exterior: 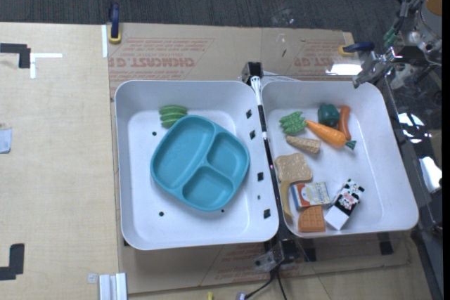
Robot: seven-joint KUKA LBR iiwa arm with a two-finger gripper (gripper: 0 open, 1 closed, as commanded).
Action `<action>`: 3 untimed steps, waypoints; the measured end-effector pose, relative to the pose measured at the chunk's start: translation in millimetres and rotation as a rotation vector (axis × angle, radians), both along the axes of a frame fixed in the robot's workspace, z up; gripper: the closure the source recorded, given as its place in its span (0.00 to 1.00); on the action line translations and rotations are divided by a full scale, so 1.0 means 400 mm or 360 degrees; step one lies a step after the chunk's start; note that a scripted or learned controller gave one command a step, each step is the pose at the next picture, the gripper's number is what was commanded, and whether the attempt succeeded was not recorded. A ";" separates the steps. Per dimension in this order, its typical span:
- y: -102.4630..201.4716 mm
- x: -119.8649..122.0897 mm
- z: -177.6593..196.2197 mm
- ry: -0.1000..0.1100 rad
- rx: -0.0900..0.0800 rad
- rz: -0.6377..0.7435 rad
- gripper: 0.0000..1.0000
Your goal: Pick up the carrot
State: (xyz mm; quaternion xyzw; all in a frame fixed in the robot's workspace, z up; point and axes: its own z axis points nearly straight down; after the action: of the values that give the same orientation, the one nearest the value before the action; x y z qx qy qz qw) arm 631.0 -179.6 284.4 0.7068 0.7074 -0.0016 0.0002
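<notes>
On my feed the left bin (126, 172) carries a blue divided plate (200, 162) near its middle, with a small green pea pod (173, 114) just beside the plate toward the bin's far edge.

In the right bin (394, 172) a leafy green piece (292, 122) sits toward the far left corner, and the carrot (325, 132) lies right next to it, pointing along the far half of the bin with its green tip toward the right wall. Behind it are a dark green vegetable (328, 114) and a thin orange-red sausage (344, 121) touching the carrot's far side. Nearer me lie a tan cracker (303, 144), a slice of bread (293, 168), a small packet (310, 194), a waffle (311, 219) at the near edge, and a black-and-white carton (344, 204).

The gripper (376, 67) hangs over the right bin's far right corner, well apart from the carrot; I cannot tell its opening.
</notes>
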 end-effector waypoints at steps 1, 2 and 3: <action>0.016 -0.059 -0.414 0.0002 0.0003 0.0230 0.00; 0.013 -0.055 -0.388 -0.0005 -0.0002 0.0225 1.00; 0.098 -0.266 -0.482 0.0000 0.0006 0.0653 1.00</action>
State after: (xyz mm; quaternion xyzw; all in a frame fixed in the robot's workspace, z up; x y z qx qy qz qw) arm 524.4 -140.5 91.7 0.5479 0.8365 -0.0001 -0.0009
